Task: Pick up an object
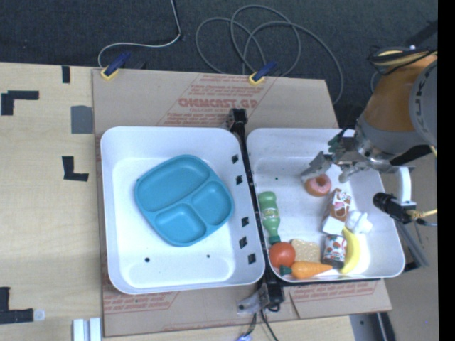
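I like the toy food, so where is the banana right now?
In the camera view, the banana lies in the right bin, at its lower right corner, beside the carrot.

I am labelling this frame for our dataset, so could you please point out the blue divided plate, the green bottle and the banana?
blue divided plate (183, 197): camera view, on the ridge where its compartments meet.
green bottle (269, 214): camera view, mid-body.
banana (353, 253): camera view, middle of its curve.
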You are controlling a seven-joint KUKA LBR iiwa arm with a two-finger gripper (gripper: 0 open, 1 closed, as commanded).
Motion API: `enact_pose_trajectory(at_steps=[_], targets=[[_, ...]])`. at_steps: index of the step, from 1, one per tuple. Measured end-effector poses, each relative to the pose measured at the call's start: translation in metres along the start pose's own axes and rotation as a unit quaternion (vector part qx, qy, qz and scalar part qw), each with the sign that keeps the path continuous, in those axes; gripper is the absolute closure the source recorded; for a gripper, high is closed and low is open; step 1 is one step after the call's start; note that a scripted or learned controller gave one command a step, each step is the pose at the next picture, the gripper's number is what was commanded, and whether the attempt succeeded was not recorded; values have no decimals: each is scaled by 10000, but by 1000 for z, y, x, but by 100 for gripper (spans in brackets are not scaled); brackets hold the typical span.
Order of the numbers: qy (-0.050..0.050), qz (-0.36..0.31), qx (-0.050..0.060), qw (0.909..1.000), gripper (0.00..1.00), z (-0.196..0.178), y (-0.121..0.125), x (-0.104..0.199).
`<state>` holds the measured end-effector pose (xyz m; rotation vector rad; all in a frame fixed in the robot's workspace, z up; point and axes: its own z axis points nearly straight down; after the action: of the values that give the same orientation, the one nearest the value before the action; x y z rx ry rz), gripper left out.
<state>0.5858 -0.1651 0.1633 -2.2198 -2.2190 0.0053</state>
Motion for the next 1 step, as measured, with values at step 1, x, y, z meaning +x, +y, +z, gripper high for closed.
enact_pose_trajectory(at_steps=[1], targets=[[-6, -7, -41, 10000, 0, 76, 7, -8]])
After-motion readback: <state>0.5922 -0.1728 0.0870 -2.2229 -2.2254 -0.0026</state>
